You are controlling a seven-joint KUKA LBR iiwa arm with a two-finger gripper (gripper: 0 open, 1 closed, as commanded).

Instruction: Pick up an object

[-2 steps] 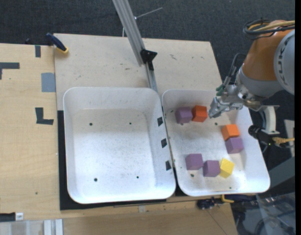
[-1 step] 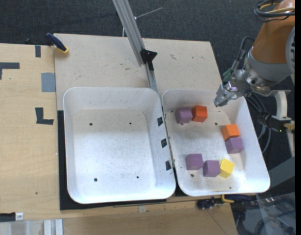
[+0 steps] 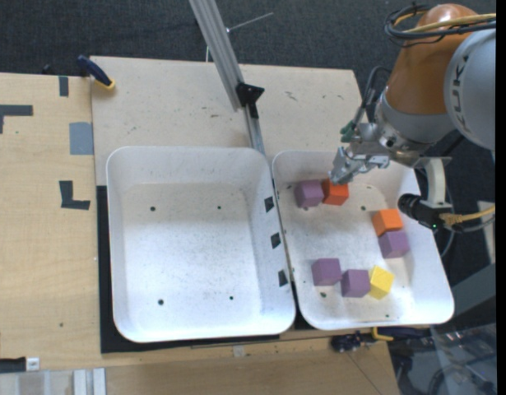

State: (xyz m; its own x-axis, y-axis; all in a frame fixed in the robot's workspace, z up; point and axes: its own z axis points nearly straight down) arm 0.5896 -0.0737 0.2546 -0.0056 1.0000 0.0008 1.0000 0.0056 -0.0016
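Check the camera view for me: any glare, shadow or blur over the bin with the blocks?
Camera view: lighting is even and soft, no glare on the right white plastic bin; the small purple cube and orange-red cube cast faint shadows; slight softness overall; the pincer looks a little blurred.

A robotics lab, set up for testing: a pale wooden desk (image 3: 195, 105) marked with grey tape patches, two shallow white bins (image 3: 125, 179) on a black mat, a slanted aluminium rail (image 3: 215, 35) mounted over them, dark carpet beyond, and a grey-and-orange industrial arm (image 3: 438, 64) trailing loose cables over small coloured blocks (image 3: 355, 282)
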